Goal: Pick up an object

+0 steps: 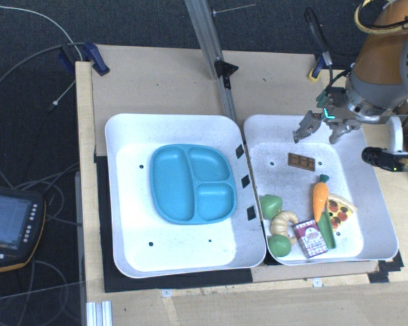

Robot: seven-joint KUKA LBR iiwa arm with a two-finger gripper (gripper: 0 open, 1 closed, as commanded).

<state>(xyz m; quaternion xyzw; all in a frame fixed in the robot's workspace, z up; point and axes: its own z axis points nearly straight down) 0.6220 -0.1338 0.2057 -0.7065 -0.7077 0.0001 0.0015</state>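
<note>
A metal claw (pixel 321 129), its two fingers spread and pinching nothing, hangs over the far edge of the right white bin (pixel 366 182). Just below it lies a flat brown chocolate bar (pixel 301 161). Toward the bin's near edge cluster a tapered orange carrot (pixel 320 199), a pizza slice (pixel 340 211), a green pear (pixel 271 203) and a small maroon carton (pixel 311 238). A smooth blue divided plate (pixel 192 183) fills the left bin (pixel 122 182).
</note>
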